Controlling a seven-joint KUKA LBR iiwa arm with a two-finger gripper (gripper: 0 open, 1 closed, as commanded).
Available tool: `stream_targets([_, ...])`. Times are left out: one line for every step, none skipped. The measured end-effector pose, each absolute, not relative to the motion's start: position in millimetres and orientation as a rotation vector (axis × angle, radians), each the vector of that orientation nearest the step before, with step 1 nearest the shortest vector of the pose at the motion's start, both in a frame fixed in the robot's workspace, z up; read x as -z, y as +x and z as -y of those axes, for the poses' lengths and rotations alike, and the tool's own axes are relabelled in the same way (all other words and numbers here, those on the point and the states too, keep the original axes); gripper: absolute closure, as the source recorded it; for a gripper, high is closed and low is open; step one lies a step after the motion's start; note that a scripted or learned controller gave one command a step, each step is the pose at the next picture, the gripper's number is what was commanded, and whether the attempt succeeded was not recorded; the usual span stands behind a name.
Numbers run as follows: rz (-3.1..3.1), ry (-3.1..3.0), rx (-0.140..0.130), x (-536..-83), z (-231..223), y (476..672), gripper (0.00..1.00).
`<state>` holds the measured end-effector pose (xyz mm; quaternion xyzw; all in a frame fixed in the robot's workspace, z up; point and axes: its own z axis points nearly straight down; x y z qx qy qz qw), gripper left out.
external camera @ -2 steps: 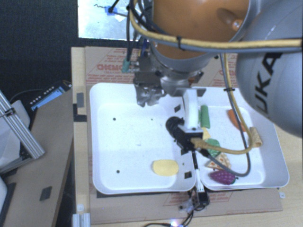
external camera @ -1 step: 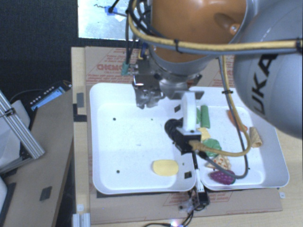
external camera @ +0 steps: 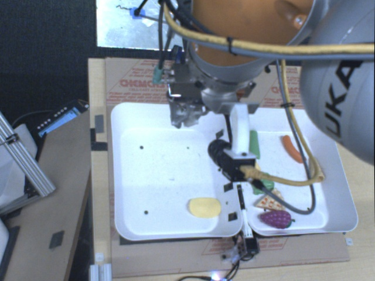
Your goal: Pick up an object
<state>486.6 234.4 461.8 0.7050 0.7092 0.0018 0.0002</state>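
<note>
Here the hand (external camera: 186,117) hovers well apart from the yellow disc (external camera: 204,207).

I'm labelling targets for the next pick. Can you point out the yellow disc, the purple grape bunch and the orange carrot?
yellow disc (external camera: 204,207): camera view, centre of its top face.
purple grape bunch (external camera: 276,218): camera view, middle of the cluster.
orange carrot (external camera: 292,148): camera view, mid-length of its body.

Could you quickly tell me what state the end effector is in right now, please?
End effector: over the far edge of the left bin; whether it is open or shut cannot be told, and nothing is seen held in it.
</note>
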Motion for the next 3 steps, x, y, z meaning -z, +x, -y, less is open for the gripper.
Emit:
stream_targets([-2.228,2.215,-0.003,-460,-234,486.5,1.00])
stream_targets([-2.225,2.217,-0.002,-448,-234,486.5,1.00])
stream_targets([-2.227,2.215,-0.003,-447,-234,486.5,1.00])
